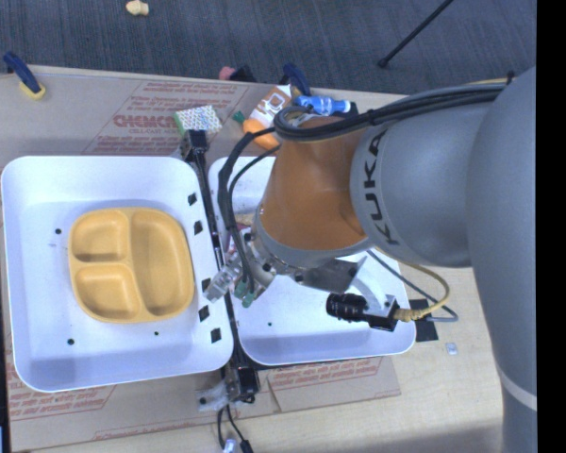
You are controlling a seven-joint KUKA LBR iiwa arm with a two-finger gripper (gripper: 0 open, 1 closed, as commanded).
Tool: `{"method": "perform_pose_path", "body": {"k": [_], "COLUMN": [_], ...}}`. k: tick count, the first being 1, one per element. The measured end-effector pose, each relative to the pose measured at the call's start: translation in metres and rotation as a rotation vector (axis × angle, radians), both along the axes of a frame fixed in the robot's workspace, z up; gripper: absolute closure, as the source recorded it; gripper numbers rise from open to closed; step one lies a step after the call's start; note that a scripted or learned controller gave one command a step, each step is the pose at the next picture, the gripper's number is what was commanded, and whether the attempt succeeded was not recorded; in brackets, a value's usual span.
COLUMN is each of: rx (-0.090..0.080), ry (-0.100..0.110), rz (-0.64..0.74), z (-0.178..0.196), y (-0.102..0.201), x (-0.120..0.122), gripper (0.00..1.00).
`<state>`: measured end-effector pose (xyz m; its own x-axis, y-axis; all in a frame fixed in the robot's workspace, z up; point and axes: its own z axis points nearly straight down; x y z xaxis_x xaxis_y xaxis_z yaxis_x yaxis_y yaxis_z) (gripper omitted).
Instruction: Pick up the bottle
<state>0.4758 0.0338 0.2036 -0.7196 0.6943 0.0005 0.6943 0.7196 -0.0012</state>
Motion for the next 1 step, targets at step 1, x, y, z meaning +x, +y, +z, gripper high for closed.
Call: {"method": "perform_pose_path", "body": {"k": [1], "rx": [-0.001], "ry": [-0.003], "rz": [-0.044], "z": [0.1234], "y": [-0.0822], "x": [0.0013], "gripper": [1.0]}}
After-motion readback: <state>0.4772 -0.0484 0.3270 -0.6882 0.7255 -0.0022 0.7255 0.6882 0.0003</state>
